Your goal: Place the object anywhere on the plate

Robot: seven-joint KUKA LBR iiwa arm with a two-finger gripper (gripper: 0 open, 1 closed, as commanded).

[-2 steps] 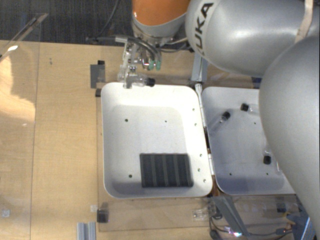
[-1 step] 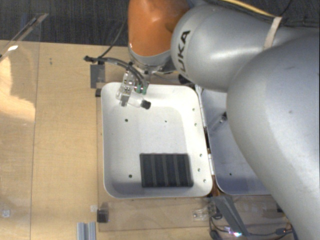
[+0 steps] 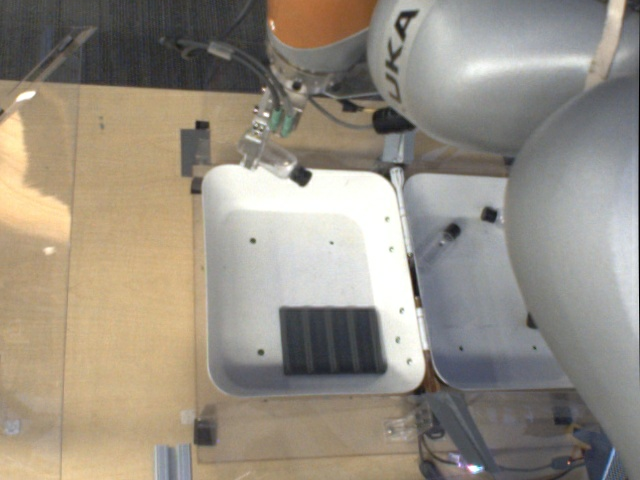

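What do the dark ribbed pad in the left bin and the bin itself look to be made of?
The dark ribbed pad looks like matte rubber or foam: near-black, no glare, with parallel lengthwise grooves. It could also be moulded plastic. The left bin looks like smooth white plastic with a satin finish, going by its rounded corners, soft shading and small dark holes in the floor; painted metal can't be ruled out.

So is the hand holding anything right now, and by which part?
Cannot be told. The hand sits over the left bin's back rim; nothing is clearly seen between its tips. The dark ridged plate lies apart.
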